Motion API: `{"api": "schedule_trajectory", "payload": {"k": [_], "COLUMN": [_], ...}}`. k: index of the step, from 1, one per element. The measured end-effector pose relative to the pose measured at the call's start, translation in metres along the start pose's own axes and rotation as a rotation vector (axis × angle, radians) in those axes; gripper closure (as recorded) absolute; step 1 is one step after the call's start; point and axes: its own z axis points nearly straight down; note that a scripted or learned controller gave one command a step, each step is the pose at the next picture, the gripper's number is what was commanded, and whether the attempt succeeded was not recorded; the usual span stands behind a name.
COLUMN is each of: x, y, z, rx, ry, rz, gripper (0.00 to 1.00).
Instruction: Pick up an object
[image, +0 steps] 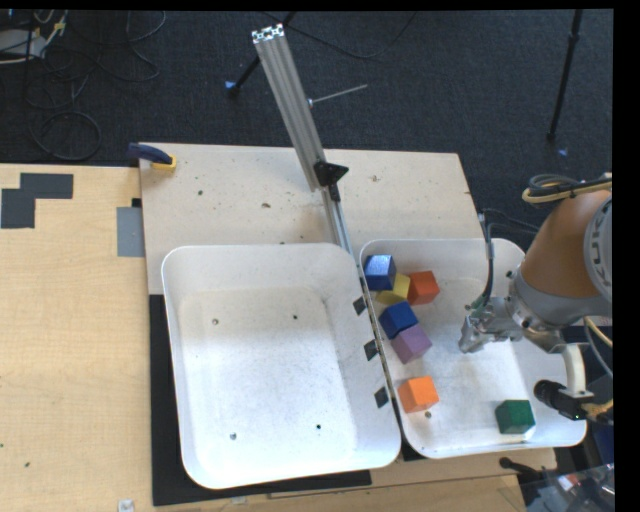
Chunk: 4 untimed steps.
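Several small blocks lie in the right bin (455, 250). Along its left side sit a light blue block (378, 268), a yellow block (400, 288), a red-orange block (423, 287), a dark blue block (398, 318) and a purple block (411, 343). An orange block (419, 393) lies lower down, and a green block (515, 416) rests near the bin's front right corner. My gripper (478, 333) hangs over the bin's right half, right of the purple block and apart from every block. Nothing shows in its grasp.
The left bin (190, 270) is beside the right one, with black clips along the shared wall (366, 325). A slanted aluminium bar (296, 110) rises behind the bins. A small blue and yellow item (152, 156) lies at the bench's back left corner.
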Motion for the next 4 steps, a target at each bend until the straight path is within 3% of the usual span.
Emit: {"api": "schedule_trajectory", "payload": {"k": [4], "x": [0.001], "y": [0.018], "z": [-0.193], "rx": [-0.004], "ry": [-0.003], "rz": [-0.007], "gripper": [1.00]}}
